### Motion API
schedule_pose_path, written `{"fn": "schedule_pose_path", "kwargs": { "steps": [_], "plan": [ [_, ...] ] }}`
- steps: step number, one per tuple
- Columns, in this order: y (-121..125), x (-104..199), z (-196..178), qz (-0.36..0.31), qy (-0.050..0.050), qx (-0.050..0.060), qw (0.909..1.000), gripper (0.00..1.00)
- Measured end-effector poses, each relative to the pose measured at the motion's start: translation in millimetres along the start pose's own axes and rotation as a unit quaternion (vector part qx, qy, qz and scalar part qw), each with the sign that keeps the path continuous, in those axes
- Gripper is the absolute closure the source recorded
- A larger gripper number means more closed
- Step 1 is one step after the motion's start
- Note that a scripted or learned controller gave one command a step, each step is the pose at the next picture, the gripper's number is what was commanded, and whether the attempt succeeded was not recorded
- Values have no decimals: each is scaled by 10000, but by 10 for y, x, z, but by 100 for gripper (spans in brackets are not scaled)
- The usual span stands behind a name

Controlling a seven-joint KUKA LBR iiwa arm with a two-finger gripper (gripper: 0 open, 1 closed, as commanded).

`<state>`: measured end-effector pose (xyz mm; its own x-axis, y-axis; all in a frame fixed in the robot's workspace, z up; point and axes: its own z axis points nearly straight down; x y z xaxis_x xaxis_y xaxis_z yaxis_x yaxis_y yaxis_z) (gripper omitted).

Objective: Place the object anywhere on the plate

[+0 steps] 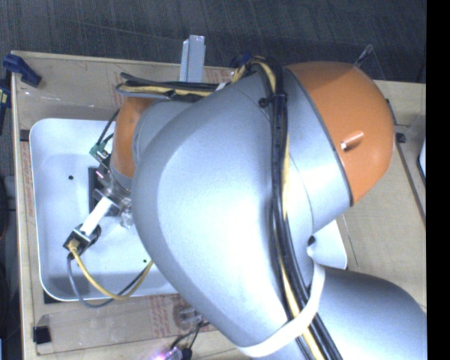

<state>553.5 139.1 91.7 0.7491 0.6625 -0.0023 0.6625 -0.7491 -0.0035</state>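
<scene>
My grey arm (232,216) with its orange band (345,133) leans across the bench and covers most of both bins. Its wrist reaches down into the left white bin (49,171). My gripper (111,199) sits low over the middle of that bin, mostly hidden under the wrist and its cabling. A small white and black connector (84,232) sticks out from it toward the bin's front left. The arm hides whatever lies under the gripper.
A yellow cable (109,292) loops across the left bin's near floor. A sliver of the right bin (331,252) peeks out beside the arm. A blue clamp (19,67) sits on the bench's far left corner, and a grey post (193,55) stands at the back edge.
</scene>
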Motion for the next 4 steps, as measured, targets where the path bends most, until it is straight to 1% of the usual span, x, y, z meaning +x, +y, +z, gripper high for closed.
{"fn": "schedule_pose_path", "kwargs": {
  "steps": [1,2,3,4],
  "plan": [
    [384,-749,-998,-2598,1,-11,9657,100],
    [-356,-730,-708,-4223,-9,5,9064,100],
    [186,-1190,-1815,-4025,6,-24,9154,100],
    [-377,-643,-102,-4442,-11,4,8959,100]
  ]
}}
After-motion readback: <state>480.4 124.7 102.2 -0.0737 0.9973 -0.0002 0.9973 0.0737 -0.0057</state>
